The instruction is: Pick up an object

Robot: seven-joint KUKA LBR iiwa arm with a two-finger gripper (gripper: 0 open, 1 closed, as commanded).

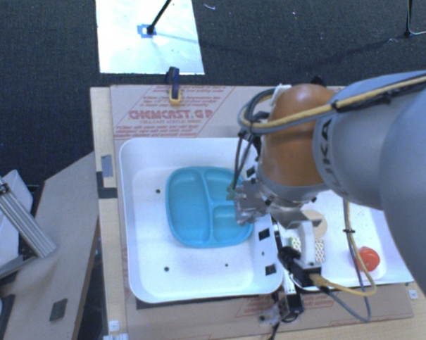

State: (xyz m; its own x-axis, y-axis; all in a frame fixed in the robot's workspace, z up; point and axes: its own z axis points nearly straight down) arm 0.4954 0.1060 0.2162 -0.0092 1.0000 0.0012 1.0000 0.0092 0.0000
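A blue divided plate (202,206) lies flat in the left white bin (150,274). The arm reaches in from the right with its orange band above the wrist. My gripper (244,212) hangs over the plate's right edge, close to the wall between the two bins. Its tips are hidden under the wrist. In the right bin (386,264) sit a small red-orange object (368,258) and a tan and white object (316,240), mostly covered by the arm.
The bins rest on a cardboard sheet (169,113) held by a yellow clamp (174,86) at the back. Cables (345,290) trail along the front of the right bin. A metal frame (18,216) stands at the left.
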